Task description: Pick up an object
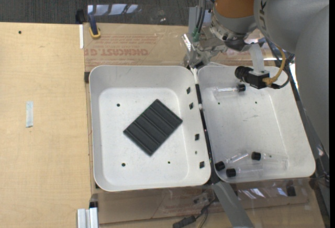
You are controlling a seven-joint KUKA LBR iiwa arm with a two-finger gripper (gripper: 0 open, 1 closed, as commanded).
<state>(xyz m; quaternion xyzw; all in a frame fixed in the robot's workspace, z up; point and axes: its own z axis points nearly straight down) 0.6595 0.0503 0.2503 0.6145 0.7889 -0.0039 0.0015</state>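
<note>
ribbed pad (153, 126): dark, matt | bins (104, 169): glossy white plastic | bench (42, 117): pale wood

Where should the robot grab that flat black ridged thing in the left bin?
The ridged black pad lies flat and turned like a diamond. Probably best to come straight down from above and pinch across its shorter width, on the two long edges, since nothing crowds it in the left bin.

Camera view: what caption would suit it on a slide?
Robot gripper poised over the bins' far edge; a dark ribbed pad lies in the left bin.
</note>
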